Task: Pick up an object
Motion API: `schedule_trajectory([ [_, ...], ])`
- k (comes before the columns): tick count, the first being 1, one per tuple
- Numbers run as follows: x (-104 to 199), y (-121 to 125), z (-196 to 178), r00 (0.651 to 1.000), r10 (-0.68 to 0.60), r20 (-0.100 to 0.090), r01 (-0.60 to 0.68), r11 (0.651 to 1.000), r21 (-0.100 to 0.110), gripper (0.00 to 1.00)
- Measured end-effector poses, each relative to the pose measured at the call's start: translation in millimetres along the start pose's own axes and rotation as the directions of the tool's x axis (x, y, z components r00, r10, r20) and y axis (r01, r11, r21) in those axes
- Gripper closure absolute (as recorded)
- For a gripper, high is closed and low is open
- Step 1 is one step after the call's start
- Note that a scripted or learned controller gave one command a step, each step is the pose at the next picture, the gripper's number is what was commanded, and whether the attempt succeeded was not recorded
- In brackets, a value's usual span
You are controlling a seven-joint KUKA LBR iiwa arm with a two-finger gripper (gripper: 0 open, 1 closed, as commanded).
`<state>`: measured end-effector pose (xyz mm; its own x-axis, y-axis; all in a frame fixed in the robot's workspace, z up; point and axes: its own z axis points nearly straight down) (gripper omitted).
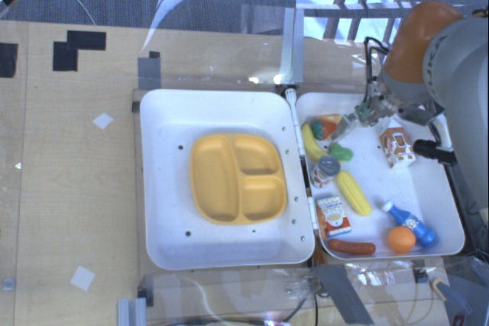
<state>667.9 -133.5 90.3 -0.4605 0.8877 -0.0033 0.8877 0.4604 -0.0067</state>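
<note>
My gripper (353, 121) hangs low over the back of the right bin (451, 198), beneath the arm's orange band (425, 38). Its tip is just right of a small red and orange toy (328, 124) and above a green toy (341, 153). A yellow banana (309, 141) lies by the bin's left wall. To the gripper's right stands a small brown and white carton (396, 146). I see nothing lifted off the bin floor.
The right bin also holds a small can (326, 170), a corn cob (353, 192), a red snack box (333, 214), a sausage (351, 246), an orange (401, 239) and a blue bottle (410, 220). In the left bin (164, 187) lies a yellow divided plate (237, 178).
</note>
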Motion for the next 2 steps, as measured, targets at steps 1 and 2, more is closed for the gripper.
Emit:
schedule_trajectory([
  [1,27.2,-5.0,-0.9,0.965,-0.263,0.011,0.263,0.965,-0.017,0.00],
  [2,27.5,-4.8,-0.7,0.964,-0.264,0.011,0.264,0.964,-0.017,0.00],
])
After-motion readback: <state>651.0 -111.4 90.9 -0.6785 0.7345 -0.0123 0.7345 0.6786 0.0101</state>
